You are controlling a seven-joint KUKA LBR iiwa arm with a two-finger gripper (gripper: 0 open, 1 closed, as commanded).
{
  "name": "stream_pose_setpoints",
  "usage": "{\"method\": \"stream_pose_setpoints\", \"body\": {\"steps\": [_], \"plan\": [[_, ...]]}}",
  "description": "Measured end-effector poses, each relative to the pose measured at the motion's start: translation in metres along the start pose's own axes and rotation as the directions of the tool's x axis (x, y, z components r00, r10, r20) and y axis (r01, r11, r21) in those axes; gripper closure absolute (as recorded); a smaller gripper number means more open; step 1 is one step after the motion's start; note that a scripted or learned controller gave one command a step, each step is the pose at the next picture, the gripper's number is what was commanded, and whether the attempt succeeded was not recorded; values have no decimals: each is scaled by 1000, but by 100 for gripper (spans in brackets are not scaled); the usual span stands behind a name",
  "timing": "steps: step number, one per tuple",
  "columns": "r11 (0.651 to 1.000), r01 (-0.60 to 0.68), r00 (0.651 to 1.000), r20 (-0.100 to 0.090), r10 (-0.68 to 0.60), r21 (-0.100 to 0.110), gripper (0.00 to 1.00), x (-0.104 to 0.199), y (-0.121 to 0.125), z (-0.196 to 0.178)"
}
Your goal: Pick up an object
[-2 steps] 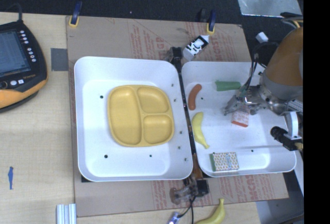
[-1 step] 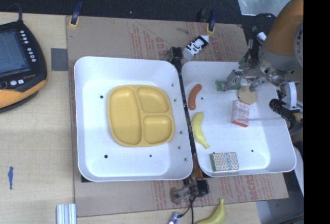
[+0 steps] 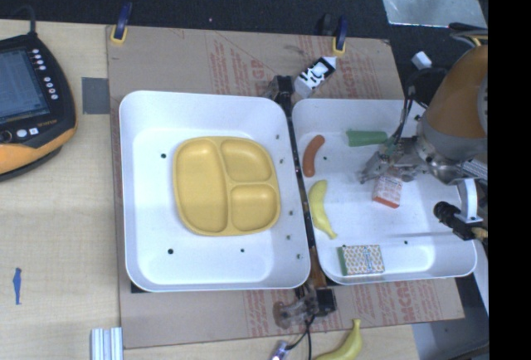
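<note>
Right now tool (image 3: pixel 388 170) hovers just above red-white packet (image 3: pixel 387 192) in rt bin (image 3: pixel 415 265); finger state can't tell.

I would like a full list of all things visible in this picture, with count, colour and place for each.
Bins: 2, white, side by side on the bench.
Tray: 1, yellow, three compartments, in the left bin.
Sausage: 1, orange-brown, right bin, near its left wall.
Banana: 1, yellow, right bin, below the sausage.
Green piece: 1, green, right bin, upper part.
Packet: 1, white and red, right bin, under the gripper.
Box: 1, patterned, green edge, right bin, front.
Second banana: 1, yellow, on the bench in front of the bins.
Pendant: 1, black and orange, far left.
Clamps: 2, blue and yellow, back edge of the cardboard.
Gripper: 1, grey, over the right bin.
</note>
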State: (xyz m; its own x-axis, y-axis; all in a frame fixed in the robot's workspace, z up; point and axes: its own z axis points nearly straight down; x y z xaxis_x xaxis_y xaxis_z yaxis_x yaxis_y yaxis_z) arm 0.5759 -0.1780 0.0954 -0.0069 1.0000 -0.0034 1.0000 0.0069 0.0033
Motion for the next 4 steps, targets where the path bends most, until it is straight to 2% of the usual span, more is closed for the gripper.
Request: {"method": "stream_pose_setpoints", "body": {"steps": [1,2,3,4], "plan": [[1000,-4,1000,-3,4,3,0,-18,81,-65],[1000,-2,1000,-3,2,10,0,-34,14,5],[1000,-3,1000,-4,3,4,0,6,58,-63],[1000,0,1000,-1,0,2,0,6,10,0]]}}
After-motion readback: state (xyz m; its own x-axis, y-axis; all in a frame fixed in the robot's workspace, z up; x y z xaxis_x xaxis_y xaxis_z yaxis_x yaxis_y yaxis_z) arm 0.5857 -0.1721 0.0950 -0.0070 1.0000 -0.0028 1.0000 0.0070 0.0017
